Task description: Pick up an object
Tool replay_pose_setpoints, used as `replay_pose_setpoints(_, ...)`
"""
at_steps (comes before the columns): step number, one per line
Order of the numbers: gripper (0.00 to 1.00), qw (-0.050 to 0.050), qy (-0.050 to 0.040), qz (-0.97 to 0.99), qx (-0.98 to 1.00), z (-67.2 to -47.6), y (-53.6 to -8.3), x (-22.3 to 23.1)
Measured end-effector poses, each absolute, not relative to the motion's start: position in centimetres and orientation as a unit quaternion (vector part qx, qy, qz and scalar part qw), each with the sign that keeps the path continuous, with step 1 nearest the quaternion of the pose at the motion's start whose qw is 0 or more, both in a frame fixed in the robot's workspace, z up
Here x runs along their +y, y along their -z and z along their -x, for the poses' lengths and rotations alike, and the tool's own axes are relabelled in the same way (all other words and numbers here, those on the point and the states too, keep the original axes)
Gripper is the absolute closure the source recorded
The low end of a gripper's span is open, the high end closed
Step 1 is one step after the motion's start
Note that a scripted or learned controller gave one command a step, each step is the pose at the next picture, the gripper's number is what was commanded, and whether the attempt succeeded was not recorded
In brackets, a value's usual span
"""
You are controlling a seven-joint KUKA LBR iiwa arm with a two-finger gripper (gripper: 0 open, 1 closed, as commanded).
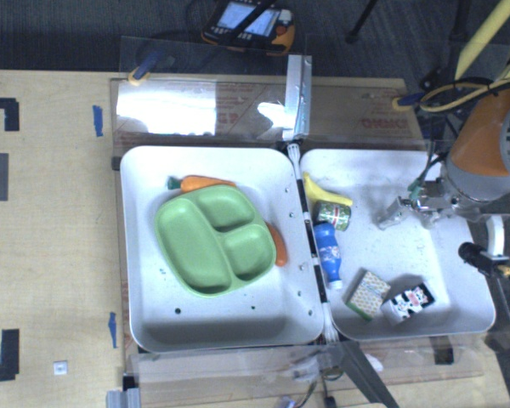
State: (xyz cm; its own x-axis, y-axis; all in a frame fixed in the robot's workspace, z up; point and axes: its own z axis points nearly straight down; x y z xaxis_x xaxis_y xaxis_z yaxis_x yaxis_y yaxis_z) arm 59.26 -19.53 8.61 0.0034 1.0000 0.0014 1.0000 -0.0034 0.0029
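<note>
My gripper (pixel 393 214) hangs over the upper middle of the right bin (pixel 459 313), reaching in from the right, with nothing seen in it. Along that bin's left wall lie a yellow banana-like piece (pixel 321 192), a green can (pixel 334 216) and a blue bottle (pixel 327 256), all to the gripper's left. Near the front sit a speckled tan block (pixel 367 293) and a black-and-white object (pixel 409 301), below the gripper.
The left bin (pixel 144 313) holds a green divided plate (pixel 215 240) with an orange carrot (pixel 206 182) behind it and another orange piece (pixel 278 246) at its right edge. A ridge (pixel 310 253) separates the bins. A clear panel (pixel 204 100) stands behind.
</note>
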Motion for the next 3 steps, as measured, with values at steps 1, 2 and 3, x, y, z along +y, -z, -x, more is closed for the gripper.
replay_pose_setpoints(1, 1.0, 0.003, -0.0022, -0.707, 0.707, -59.4, -9.8, -19.5)
replay_pose_setpoints(2, 1.0, 0.0, 0.0, -0.805, 0.594, -55.7, -21.0, -15.9)
replay_pose_setpoints(3, 1.0, 0.0, 0.0001, -0.828, 0.561, -59.5, -23.3, -10.4)
